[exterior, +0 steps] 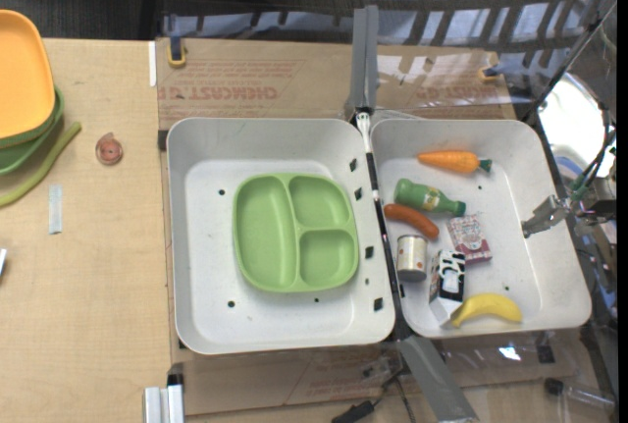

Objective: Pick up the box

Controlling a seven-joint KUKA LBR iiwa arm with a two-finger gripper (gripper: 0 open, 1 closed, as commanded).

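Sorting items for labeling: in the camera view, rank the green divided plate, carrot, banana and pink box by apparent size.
1. green divided plate, clearly largest
2. banana and carrot, too alike to rank
3. pink box, looks smallest

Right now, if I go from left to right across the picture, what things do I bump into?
Orange plate → small pink thing → green divided tray in the left bin → can → pink box → tool at the right bin's edge.
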